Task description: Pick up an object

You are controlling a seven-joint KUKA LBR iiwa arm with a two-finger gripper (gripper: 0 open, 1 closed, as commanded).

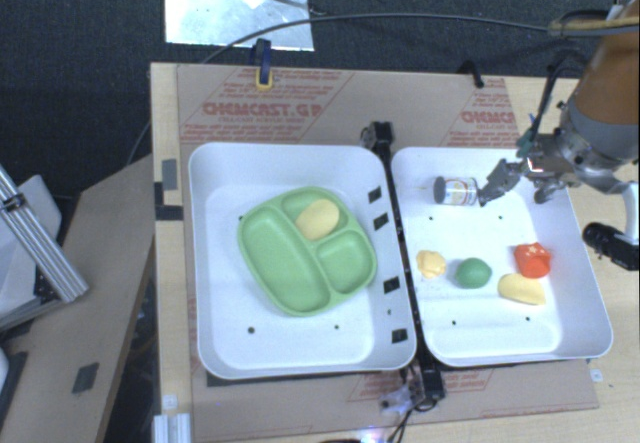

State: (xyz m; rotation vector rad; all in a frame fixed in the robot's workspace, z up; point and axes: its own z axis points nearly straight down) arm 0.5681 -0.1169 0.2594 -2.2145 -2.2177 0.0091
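Note:
In the right bin (575,231), a small clear jar (456,191) with a dark lid lies on its side near the back left. Along the front sit a small yellow piece (431,263), a green ball (473,273), a red object (532,260) and a yellow lemon-like object (522,288). My gripper (520,187) hovers over the back of this bin, just right of the jar. It is open, with nothing between its fingers. One dark finger (496,181) slants down toward the jar.
The left bin (215,251) holds a green divided plate (290,271) with a yellow object (318,219) in one compartment. Black clips line the seam between the bins. A cable arcs across the back, and a metal rail stands at far left.

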